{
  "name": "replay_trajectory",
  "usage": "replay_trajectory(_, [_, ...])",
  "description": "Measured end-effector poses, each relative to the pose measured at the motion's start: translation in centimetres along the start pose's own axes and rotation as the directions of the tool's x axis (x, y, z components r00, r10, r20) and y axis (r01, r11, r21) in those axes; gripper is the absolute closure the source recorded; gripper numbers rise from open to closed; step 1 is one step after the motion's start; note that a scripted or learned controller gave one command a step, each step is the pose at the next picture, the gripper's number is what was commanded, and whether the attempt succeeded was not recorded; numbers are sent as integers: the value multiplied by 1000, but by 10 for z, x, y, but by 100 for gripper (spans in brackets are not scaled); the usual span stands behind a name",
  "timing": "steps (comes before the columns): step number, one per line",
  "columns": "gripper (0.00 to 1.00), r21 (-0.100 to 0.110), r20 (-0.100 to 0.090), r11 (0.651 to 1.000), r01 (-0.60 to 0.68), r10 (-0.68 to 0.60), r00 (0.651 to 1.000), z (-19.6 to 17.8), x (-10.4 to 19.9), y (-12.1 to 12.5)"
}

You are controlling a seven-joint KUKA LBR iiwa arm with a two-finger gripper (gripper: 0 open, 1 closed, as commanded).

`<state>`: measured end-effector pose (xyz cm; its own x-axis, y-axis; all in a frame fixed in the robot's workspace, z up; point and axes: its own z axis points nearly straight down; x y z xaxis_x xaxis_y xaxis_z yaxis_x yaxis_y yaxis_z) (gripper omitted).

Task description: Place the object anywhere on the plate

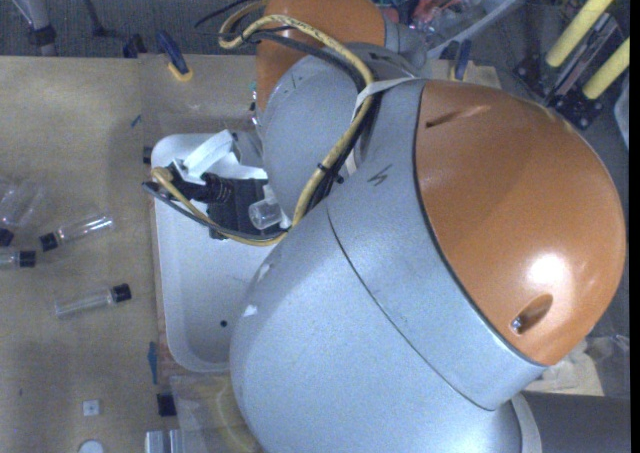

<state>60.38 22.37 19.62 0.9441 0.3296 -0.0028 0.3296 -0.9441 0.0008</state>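
Plate and object hidden, arm (420, 271) covering white bin (185, 271), vials (90, 296) on bench (70, 121)

- Blocked across the middle and right by the bulky grey and orange robot arm (420, 271), covering most of the shallow white plastic bin (185, 271).
- Open only along the bin's left strip of bare white floor.
- Crowded at the bin's top by black wrist hardware and yellow-black cables (215, 203).
- Scattered on the tan wooden bench (70, 131) to the left: small clear black-capped vials (92, 298).
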Motion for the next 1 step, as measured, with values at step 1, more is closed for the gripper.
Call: replay_trajectory(1, [100,3,3,920,391,-391,920,32,20,5])
